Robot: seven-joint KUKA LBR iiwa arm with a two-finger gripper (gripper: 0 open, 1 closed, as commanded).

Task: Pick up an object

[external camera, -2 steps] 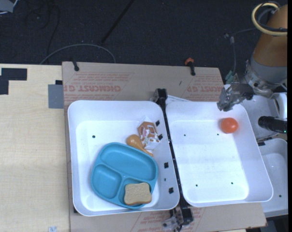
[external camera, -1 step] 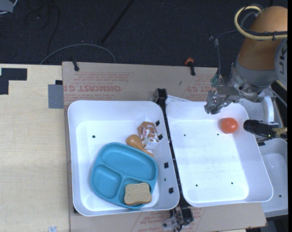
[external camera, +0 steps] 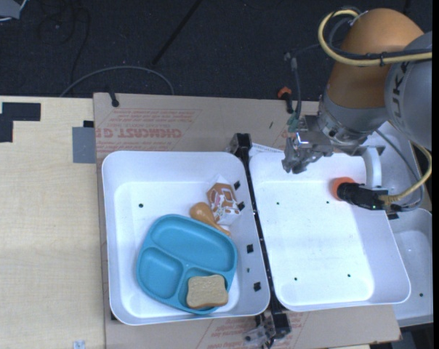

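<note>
Right now I see the pickable things in the left bin (external camera: 121, 195): a blue divided tray (external camera: 168, 260) with a slice of bread (external camera: 206, 291) in its near compartment, and, just past the tray's far edge, a tan wooden piece (external camera: 203, 213) touching a crinkled snack packet (external camera: 223, 198). My jaws (external camera: 296, 158) hang over the far left corner of the right bin (external camera: 328, 260), nothing between them; whether they're spread I cannot tell. An orange item (external camera: 343, 187) sits near that bin's far right side. Both bins rest on the tabletop (external camera: 38, 217).

We see two white bins (external camera: 118, 195) side by side on brown cardboard (external camera: 176, 126), light wooden bench (external camera: 38, 217), dark floor with what look like cables (external camera: 118, 75).
</note>
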